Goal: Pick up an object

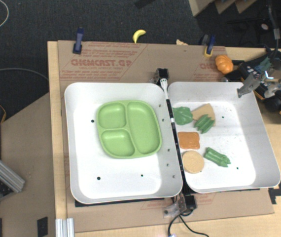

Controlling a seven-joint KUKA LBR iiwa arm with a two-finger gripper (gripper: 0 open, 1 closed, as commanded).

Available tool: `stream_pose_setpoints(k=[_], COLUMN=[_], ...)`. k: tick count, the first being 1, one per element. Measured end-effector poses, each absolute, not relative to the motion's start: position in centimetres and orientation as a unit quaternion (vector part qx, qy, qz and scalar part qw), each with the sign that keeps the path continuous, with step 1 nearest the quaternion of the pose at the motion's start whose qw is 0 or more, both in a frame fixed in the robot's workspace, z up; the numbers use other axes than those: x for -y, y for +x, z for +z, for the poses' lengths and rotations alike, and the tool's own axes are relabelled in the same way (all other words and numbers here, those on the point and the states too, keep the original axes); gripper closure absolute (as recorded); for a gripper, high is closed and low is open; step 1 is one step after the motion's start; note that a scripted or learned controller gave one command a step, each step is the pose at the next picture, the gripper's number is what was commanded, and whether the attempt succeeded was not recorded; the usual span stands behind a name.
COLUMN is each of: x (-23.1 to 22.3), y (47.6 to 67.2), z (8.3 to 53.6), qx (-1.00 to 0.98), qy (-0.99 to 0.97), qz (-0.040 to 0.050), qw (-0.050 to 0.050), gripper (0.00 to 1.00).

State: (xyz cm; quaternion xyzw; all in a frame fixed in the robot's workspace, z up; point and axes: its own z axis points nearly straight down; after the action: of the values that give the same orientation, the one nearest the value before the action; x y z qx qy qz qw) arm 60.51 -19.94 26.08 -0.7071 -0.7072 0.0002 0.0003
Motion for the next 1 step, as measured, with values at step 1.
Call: stream_pose_setpoints(k=[1], x=[11.75], y=[54.31], z=[11.31], qx=[0.709], qy=[-0.705], qz=[0.0036], qw=[0.01], gripper=[0.0])
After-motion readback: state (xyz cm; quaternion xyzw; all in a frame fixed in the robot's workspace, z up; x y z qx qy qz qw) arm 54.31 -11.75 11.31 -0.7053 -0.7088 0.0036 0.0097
